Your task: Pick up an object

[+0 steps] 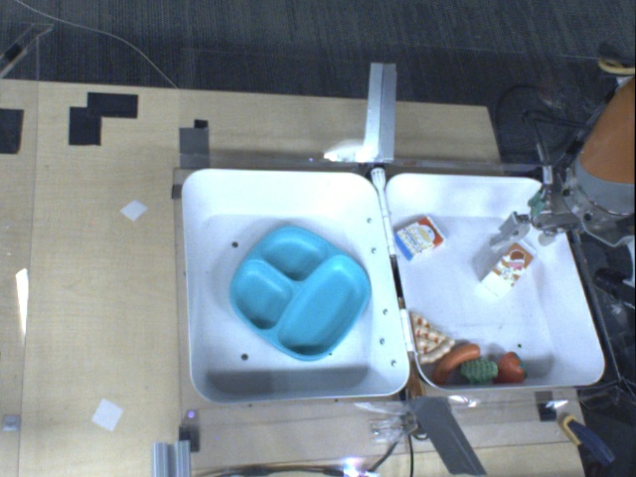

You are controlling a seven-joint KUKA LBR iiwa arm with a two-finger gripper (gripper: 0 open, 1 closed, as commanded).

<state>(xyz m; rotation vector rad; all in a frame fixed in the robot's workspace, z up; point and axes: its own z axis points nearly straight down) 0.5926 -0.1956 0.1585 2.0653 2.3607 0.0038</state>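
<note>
You have two white bins on the bench: the left bin [199, 296] carries a blue divided tray [300, 291], and the right bin [586, 351] carries the small things worth picking. The arm [608, 152] reaches in over the right bin's far right corner, and its gripper [537, 217] hangs just above a small carton [508, 266] that lies tilted near the right wall. I cannot tell from this view how the hand is set, and nothing is visibly in its hold, so I judge the pick not yet made. A second small packet [418, 237] lies near the divider, well apart from the hand. Along the near edge sit a waffle piece [429, 338], a sausage [457, 358], a green vegetable [479, 371] and a red one [510, 367], bunched together. What is left for you: descend, close, lift.
</note>
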